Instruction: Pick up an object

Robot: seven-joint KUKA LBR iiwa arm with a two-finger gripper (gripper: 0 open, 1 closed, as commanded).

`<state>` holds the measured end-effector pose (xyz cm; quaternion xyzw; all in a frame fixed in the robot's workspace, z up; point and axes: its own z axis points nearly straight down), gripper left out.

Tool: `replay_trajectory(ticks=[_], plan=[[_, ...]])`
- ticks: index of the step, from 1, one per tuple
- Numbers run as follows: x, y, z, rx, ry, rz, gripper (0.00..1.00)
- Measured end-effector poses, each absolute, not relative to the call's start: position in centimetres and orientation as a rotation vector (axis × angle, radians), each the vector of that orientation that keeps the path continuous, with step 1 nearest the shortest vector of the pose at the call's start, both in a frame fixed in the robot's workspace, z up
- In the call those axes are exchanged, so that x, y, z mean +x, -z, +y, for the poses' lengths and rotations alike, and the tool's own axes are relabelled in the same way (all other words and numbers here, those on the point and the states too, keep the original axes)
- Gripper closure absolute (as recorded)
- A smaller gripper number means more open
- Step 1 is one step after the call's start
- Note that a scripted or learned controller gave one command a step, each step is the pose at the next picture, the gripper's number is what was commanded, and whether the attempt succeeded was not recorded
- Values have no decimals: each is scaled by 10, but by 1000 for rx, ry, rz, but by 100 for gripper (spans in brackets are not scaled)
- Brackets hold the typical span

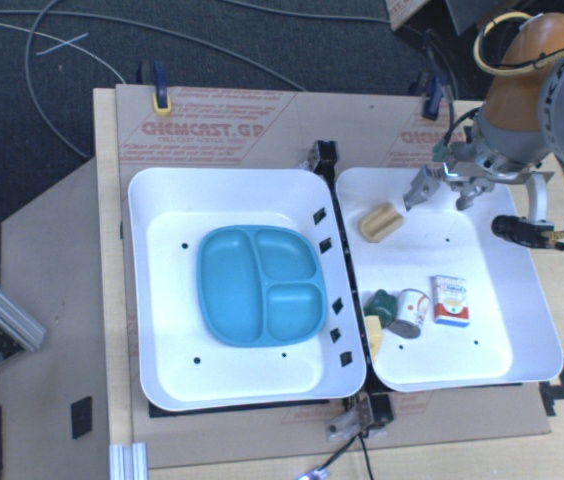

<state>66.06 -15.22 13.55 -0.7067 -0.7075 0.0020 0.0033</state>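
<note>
Camera view, looking down on the bench: the gripper (444, 190) hangs over the back of the right bin (522, 328), fingers spread, nothing between them. A tan block (381, 222) lies just left of and below it, close to the left fingertip but apart from it, tilted on the bin floor. Further toward the front edge sits a red-and-white carton (451, 301), well apart from the gripper, and left of that a white can (411, 313) lying next to a dark green thing (380, 306), the two touching; a sliver of yellow (373, 335) shows at the divider beside them.

The arm (537, 78) comes in from the right, orange band up top, grey wrist bent down and leftward toward the bin's rear wall.

Count: two bins, one gripper, one block, one carton, one can, one green thing. The left bin (162, 348) holds one blue divided plate (260, 284), lying flat near the middle, three compartments.
</note>
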Motion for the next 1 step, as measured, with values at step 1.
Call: replay_trajectory(ticks=[1], plan=[[662, -88, -153, -2224, 3, -2223, 0]])
